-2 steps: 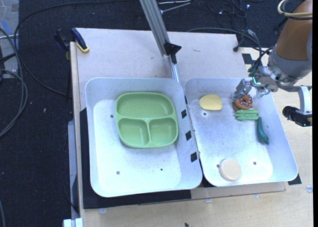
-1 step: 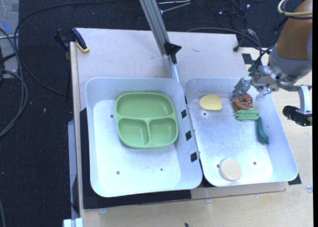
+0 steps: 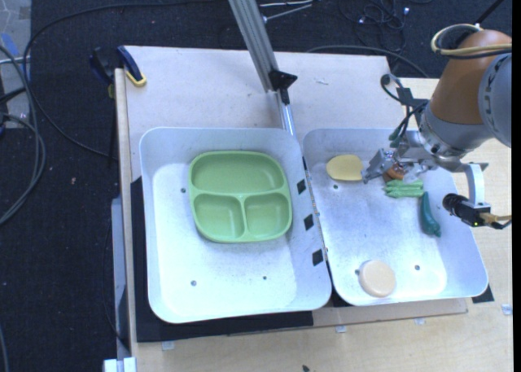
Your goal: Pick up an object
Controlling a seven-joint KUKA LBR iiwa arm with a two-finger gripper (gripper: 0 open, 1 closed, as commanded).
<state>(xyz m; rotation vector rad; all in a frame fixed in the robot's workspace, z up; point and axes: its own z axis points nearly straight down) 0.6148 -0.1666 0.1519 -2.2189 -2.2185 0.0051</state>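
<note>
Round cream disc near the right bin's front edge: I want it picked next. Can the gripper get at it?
Probably yes. The disc lies alone on the bin floor, nothing over it, and the gripper is above the same bin.

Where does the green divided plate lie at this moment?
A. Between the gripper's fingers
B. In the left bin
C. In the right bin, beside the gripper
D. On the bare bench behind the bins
B: the green divided plate lies flat inside the left bin, apart from the gripper over the right bin.
</note>
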